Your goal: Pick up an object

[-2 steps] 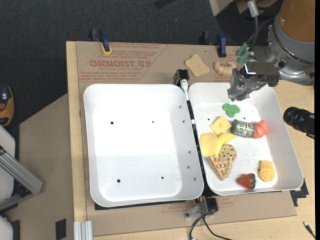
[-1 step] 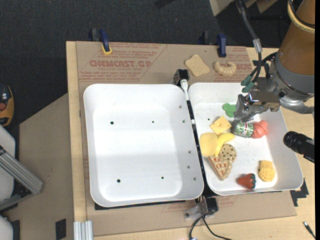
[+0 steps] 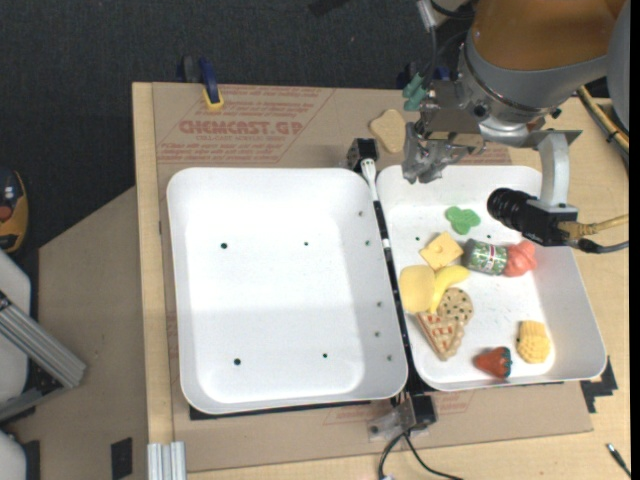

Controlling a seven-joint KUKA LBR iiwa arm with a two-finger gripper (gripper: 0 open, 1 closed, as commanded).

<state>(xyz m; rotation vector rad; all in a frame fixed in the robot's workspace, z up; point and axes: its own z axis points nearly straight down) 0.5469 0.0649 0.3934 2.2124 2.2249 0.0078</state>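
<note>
My gripper (image 3: pixel 427 166) hangs over the far left corner of the right bin (image 3: pixel 585 318), above bare white floor. Toy foods lie in that bin, nearer the camera than the gripper: a green clover shape (image 3: pixel 462 218), a yellow cheese wedge (image 3: pixel 440 251), a small green and red can (image 3: pixel 487 258) with a pink-red piece (image 3: pixel 521 259) beside it, a banana (image 3: pixel 422 288), a waffle-like wedge (image 3: pixel 450 320), a strawberry (image 3: pixel 493 362) and a corn cob (image 3: pixel 534 341). Nothing shows under the gripper.
The left bin (image 3: pixel 180 268) lies beside the right one, sharing a dark middle rim (image 3: pixel 385 258). A black cylinder (image 3: pixel 520 213) on the arm overhangs the right bin's far side. A tan piece (image 3: pixel 386 128) and a blue clamp (image 3: pixel 209 83) rest on the board behind.
</note>
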